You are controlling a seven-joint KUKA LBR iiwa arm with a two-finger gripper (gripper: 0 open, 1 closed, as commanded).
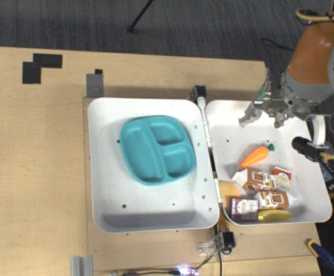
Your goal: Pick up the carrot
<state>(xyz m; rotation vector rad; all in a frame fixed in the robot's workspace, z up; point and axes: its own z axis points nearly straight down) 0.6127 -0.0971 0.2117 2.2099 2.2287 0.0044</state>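
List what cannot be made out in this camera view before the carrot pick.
- Hand: too small and blurred to judge its opening.
- Brown-and-white snack packets: print too small to read.
- Dark bottle: label unreadable.
- Grey arm with orange band: cut off by the right edge.

Even, bright overhead light, soft shadows inside the bins (98, 154); slightly soft focus, perhaps mild edge distortion.

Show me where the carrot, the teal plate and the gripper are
carrot (254, 156): camera view, middle of its orange body.
teal plate (133, 154): camera view, floor of its large left compartment.
gripper (264, 115): camera view, midway between its fingertips.
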